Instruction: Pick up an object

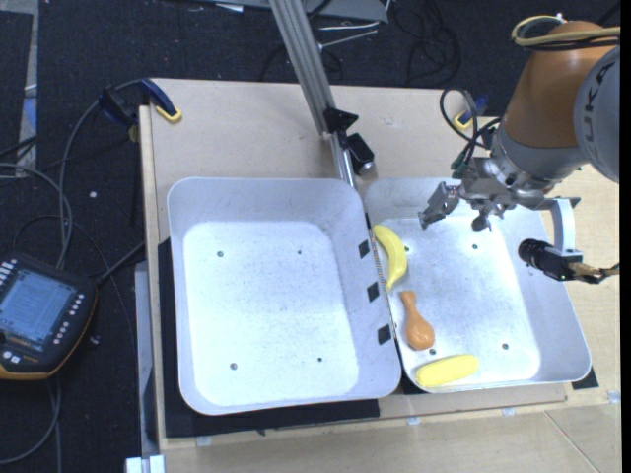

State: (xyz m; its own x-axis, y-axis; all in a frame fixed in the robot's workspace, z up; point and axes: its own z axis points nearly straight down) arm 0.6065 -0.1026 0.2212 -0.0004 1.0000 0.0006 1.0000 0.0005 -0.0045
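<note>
Arm [562, 97] reaching in from upper right, gripper [458, 210] over right bin [552, 348], fingers spread apart holding nothing, banana [391, 254] lower left of it

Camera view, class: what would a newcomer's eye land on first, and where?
The grey-and-orange arm enters from the right, its gripper over the right bin. Along that bin's left side lie a yellow banana, an orange drumstick-shaped toy and a yellow lemon-like piece.
</note>
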